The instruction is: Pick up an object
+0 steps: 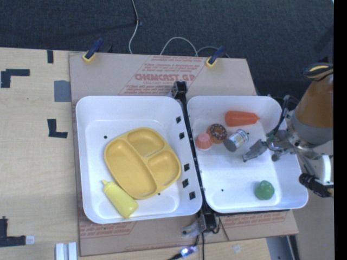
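The grey arm (317, 112) with its orange band reaches in from the right, and the gripper (255, 151) points left and hangs low

Two bins sit side by side on a tabletop (32, 145). The left bin (89, 112) holds a divided tray (142, 161), with a squeeze bottle (120, 199) just below the tray's lower left corner. In the right bin (217, 199), a carrot (242, 118) lies above a can (236, 140); a doughnut (217, 132) and small cup (204, 141) lie left of the can, a ball (264, 190) well below it. The tool (255, 151) reaches in just right of the can.
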